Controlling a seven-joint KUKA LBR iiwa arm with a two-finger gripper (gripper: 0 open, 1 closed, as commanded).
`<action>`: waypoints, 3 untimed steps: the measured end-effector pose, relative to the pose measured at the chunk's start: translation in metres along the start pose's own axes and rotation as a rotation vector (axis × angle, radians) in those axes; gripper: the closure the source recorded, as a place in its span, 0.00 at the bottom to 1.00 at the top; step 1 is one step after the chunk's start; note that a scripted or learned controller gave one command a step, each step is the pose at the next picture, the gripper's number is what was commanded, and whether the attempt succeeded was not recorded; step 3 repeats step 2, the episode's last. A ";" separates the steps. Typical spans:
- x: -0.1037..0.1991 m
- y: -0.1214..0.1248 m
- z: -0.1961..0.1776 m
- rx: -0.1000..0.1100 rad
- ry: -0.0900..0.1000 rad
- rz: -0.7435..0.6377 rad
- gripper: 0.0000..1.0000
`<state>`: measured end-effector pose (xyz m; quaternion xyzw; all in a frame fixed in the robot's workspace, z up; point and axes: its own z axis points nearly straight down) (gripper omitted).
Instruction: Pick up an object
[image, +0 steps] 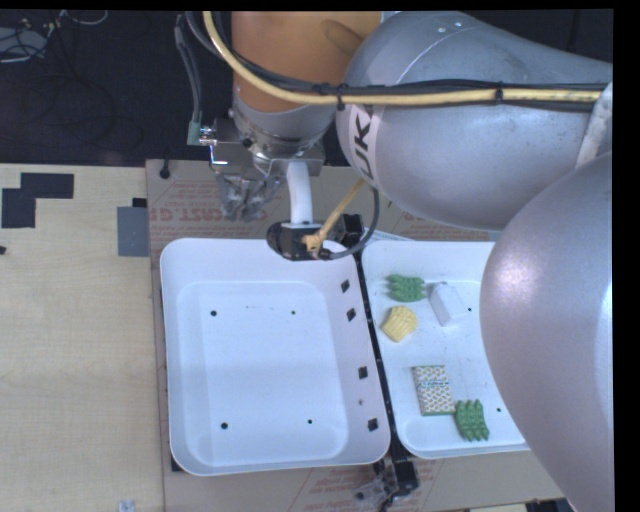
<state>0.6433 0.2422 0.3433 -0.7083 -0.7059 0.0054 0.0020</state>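
Note:
The right bin (440, 445) holds several small objects: a green ridged piece (406, 288), a white block (443, 301), a yellow ridged piece (399, 323), a speckled flat square (432, 389) and a second green piece (470, 420). My gripper (244, 198) hangs under the orange-banded wrist, above the far rim of the left bin (180, 300) and well left of those objects. It looks blurred. A white tube-like part (298, 197) juts down beside it, ending at a black ring (298, 241).
The grey arm (470, 120) spans the top right and hides the right bin's far right side. A black divider strip (362, 350) runs between the bins. Pale bench surface (70, 350) lies to the left.

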 end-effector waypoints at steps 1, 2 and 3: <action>-0.006 -0.061 -0.064 -0.008 0.005 -0.005 1.00; -0.002 -0.120 -0.203 -0.020 0.011 -0.007 1.00; -0.002 -0.120 -0.203 -0.020 0.011 -0.007 1.00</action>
